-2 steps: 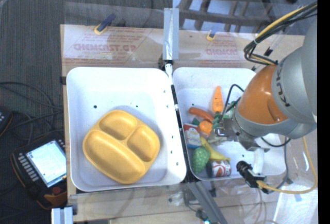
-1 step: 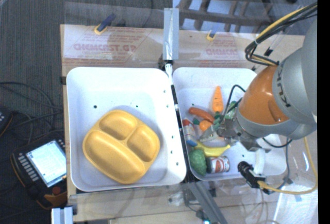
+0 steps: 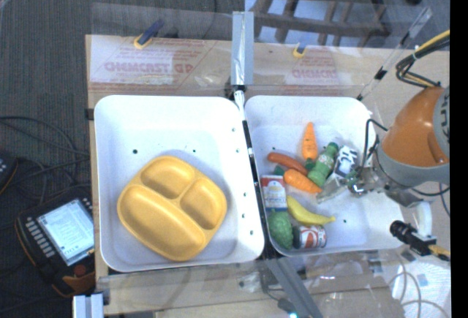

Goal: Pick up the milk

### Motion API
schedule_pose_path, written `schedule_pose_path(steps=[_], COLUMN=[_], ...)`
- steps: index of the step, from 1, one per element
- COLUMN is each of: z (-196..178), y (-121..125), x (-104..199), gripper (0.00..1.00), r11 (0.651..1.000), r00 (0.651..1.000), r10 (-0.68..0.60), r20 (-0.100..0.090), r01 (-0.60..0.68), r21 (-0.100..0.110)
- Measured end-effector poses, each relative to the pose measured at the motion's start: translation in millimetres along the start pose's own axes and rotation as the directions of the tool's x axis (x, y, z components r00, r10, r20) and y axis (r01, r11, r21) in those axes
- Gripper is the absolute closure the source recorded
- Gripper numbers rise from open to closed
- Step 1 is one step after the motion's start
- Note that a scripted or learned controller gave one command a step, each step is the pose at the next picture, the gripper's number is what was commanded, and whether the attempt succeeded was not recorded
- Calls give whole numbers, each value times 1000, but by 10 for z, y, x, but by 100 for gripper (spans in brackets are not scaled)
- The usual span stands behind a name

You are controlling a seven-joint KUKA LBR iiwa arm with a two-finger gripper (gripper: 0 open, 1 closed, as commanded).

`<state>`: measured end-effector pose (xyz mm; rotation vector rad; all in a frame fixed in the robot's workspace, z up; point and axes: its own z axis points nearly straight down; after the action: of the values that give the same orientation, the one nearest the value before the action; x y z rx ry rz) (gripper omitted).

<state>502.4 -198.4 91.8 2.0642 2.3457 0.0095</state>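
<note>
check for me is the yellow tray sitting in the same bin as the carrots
No, the yellow tray lies in the left bin; the carrots lie in the right bin.

arm (image 3: 420, 141) cut off at right edge, pincer (image 3: 344, 181) fingers too small to tell

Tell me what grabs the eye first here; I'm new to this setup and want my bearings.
A big yellow divided tray fills much of the left bin. The right bin holds a huddle of toy groceries, including the milk, a banana and carrots. The gripper reaches in from the right.
</note>
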Motion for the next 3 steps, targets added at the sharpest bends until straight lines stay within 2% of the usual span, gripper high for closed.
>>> schedule_pose_path(steps=[1, 2, 3], z=[0, 29, -1149], y=[0, 1208, 592], x=[0, 343, 844], gripper=[0, 0, 0], r11=[1000, 998, 997], r00=[1000, 998, 997], r10=[0, 59, 75], r20=[0, -2, -6], r01=[0, -59, -74], r21=[0, 2, 19])
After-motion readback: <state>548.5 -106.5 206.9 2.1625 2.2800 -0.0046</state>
